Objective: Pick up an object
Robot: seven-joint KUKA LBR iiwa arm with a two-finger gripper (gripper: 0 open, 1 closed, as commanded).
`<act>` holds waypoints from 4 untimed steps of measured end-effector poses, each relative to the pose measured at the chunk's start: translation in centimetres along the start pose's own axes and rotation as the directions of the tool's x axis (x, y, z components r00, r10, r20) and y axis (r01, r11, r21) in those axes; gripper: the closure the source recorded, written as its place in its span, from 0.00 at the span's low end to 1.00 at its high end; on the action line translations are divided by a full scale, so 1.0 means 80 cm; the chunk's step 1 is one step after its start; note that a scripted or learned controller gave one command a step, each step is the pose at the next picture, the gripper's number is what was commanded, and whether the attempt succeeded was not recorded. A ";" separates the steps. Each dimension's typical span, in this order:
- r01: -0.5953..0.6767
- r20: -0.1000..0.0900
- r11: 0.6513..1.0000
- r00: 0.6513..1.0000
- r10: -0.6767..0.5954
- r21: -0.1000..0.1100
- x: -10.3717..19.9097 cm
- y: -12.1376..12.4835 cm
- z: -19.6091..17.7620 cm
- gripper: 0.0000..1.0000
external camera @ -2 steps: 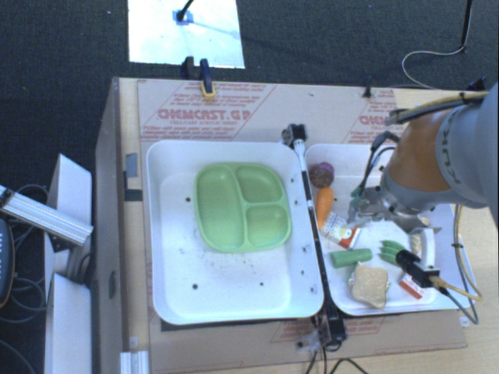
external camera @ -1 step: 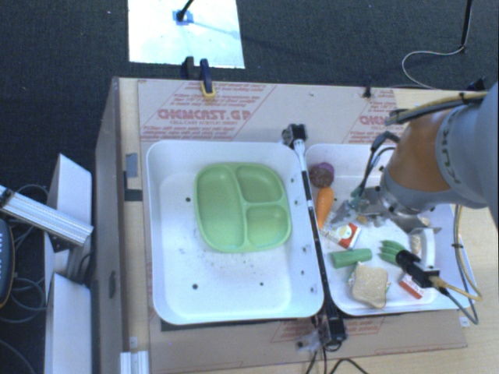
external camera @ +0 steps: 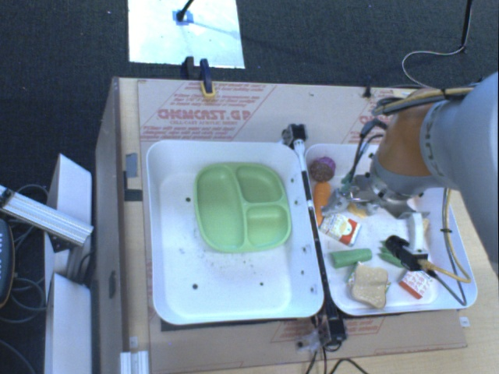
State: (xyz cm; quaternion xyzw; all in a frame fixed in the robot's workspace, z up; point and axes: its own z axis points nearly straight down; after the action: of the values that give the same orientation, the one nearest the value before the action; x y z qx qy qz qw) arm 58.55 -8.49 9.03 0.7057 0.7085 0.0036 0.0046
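Two shallow white plastic bins side by side on the bench. Left bin (external camera: 179,287) carries a pale green compartment tray (external camera: 242,207), rounded corners, three sections, smooth moulded plastic; it sits toward the bin's far right, and the floor around it is speckled with crumbs.

Right bin (external camera: 460,263) holds the clutter. Far-left corner: round purple item (external camera: 323,166), matte. Just nearer along the left wall: orange carrot-shaped piece (external camera: 321,196). Mid-bin: small glossy white-and-red packet (external camera: 341,228). Toward the near edge: green cylinder (external camera: 351,257) lying flat, then a tan bread-slice shape (external camera: 369,284), rough-looking. Near-right corner: small red-and-white carton (external camera: 419,284).

Gripper (external camera: 348,201) is down in the far half of the right bin, metallic, between the carrot piece and the packet. Fingers blurred against the clutter; can't tell whether they're apart or together, or on anything. Grey arm with orange band (external camera: 405,142) enters over the bin's far right edge.
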 end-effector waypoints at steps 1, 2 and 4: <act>0.001 -0.003 1.000 1.000 -0.002 -0.004 0.001 0.002 -0.013 1.00; 0.001 -0.003 1.000 1.000 -0.001 -0.004 0.002 0.002 -0.013 0.00; 0.000 0.000 1.000 1.000 0.000 0.008 -0.012 0.105 0.008 0.00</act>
State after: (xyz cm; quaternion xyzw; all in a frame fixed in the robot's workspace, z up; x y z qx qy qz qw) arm 66.92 -9.44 8.52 0.7057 0.7085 0.0007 0.0017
